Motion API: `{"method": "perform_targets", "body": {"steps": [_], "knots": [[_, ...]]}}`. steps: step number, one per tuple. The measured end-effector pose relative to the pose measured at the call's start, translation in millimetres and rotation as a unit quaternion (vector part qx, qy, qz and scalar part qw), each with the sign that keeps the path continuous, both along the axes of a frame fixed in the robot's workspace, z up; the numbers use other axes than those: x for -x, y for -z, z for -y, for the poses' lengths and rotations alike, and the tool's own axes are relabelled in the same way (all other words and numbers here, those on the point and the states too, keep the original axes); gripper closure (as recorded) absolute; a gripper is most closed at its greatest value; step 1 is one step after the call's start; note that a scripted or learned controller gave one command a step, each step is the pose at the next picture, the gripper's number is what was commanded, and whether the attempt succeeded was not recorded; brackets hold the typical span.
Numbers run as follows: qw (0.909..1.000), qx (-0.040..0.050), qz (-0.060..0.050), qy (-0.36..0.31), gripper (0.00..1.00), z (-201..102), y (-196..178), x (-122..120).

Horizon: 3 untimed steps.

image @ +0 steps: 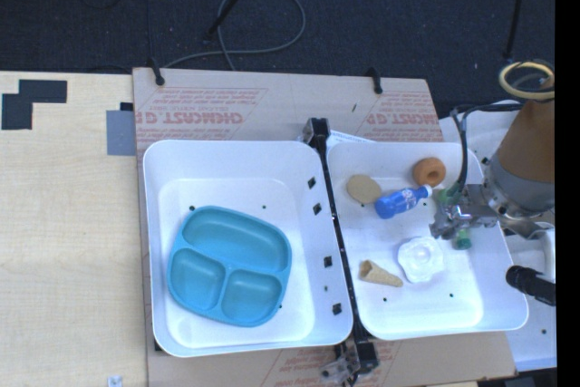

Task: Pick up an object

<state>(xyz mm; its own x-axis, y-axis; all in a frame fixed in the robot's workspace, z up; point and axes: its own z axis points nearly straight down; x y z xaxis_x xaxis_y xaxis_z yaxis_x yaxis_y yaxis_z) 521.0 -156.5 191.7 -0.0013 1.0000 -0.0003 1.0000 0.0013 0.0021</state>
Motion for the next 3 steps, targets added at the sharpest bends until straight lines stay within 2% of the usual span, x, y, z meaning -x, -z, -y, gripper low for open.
{"method": "perform_targets", "body": {"steps": [1,2,3], "knots": [[1.0000,0.0003,0.000,0.000,1.00,1,-52,-1],[1.0000,-0.0018,-0.002,-0.002,1.00,-61,-54,-2],[1.0000,-0.0014,-0.003,-0.001,1.00,-107,-42,6]]}}
